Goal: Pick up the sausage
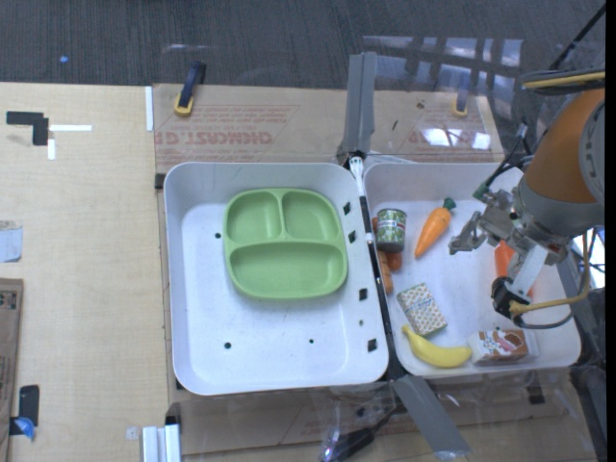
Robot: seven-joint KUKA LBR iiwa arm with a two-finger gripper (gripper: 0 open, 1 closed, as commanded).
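Hovering, I am poising my gripper (469,236), state indiscernible, just beside the carrot (433,231); the sausage (386,269) is lying well beyond it, risking a wrong grasp.

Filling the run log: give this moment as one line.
gripper over right bin, near carrot | sausage at bin's left wall beside can, apart from gripper | not picked

Pale bench (77,258), left bin (202,335), right bin (462,287) alongside
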